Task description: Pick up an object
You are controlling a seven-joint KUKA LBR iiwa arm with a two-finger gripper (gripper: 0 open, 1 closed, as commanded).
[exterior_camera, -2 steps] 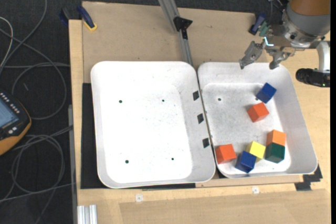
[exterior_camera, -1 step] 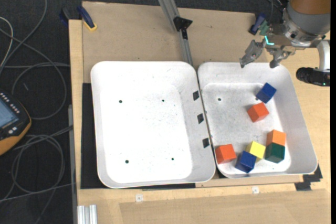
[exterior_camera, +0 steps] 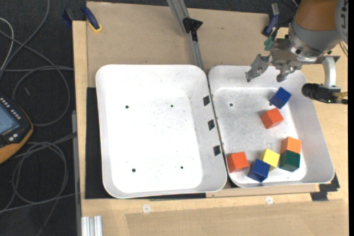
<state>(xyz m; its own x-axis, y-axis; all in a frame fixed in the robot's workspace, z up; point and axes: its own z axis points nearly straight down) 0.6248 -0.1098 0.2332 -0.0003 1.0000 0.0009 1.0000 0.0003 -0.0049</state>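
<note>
Seven coloured blocks (exterior_camera: 271, 118) in right bin (exterior_camera: 315, 119), open claw (exterior_camera: 272, 72) above

Arm (exterior_camera: 323, 3) cut off at right edge, handheld device (exterior_camera: 12, 127) perhaps half-cropped at left

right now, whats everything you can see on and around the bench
blue blocks: 2, blue, right bin, one near the far end, one at the near edge
red block: 1, red-orange, middle of the right bin
orange blocks: 2, orange, near end of the right bin, the other above the green block
yellow block: 1, yellow, near end of the right bin
green block: 1, dark green, near right corner of the right bin
bins: 2, white, side by side on the bench
clamps: 2, blue, far edge of the bench
arm: 1, grey with orange band
hand: 1, open, over the right bin's far end
</note>
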